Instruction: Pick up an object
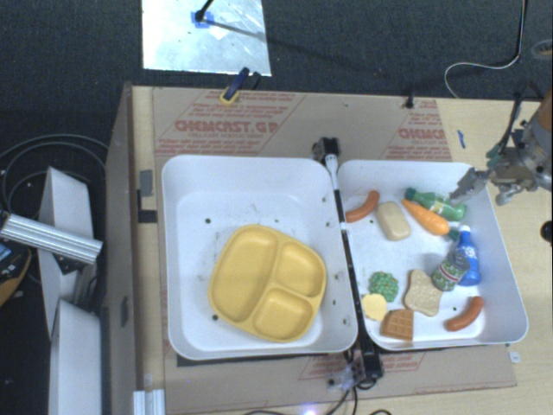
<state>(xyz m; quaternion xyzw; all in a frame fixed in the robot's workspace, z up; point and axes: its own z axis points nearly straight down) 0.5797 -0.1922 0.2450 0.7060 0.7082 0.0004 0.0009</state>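
My gripper [473, 180], state indeterminable, hangs at the right bin's [510, 266] far edge; crowding green bottle [435, 202] and carrot [429, 219] risk a slipped grasp.

My gripper [477, 180] hangs at the right bin's [510, 305] far right edge, near a green bottle [435, 202] and a carrot [427, 217]. Two sausages [361, 206], a waffle [398, 325], toast [422, 292] and broccoli [383, 284] lie there too. The left bin [186, 232] holds a yellow tray [268, 281].
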